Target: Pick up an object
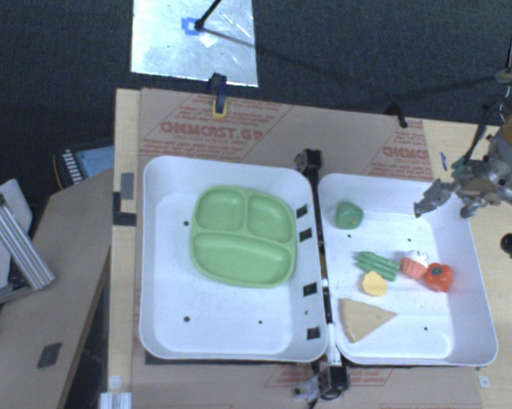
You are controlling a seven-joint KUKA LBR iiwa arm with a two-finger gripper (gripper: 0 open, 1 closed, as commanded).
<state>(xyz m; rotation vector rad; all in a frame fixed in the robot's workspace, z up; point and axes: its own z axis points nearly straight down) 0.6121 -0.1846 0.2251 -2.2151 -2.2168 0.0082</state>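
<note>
- Targets all sit in the right bin (473, 256): green ball (349, 215) off to the fingers' left, green veg (378, 265), yellow disc (374, 284) and tan wedge (363, 317) below and left of them, red-white piece (415, 266) and tomato (438, 277) almost straight below.
- Nothing is picked yet; every item rests on the bin floor, loosely scattered with gaps, so most look graspable from above.
- Fingers (446, 202): two tips visibly spread, part open, nothing between them.
- They hover over the bin's upper right corner, clear of all items. Nearest candidates: red-white piece and tomato.
- Arm enters from the right, wrist angled down and left toward the bin; reads as a pre-grasp approach, not a descent onto a specific item yet.
- Left bin (158, 323) holds a green tray (242, 236), well apart from the fingers, not in play.
- Both bins sit on the tabletop (510, 297).
</note>
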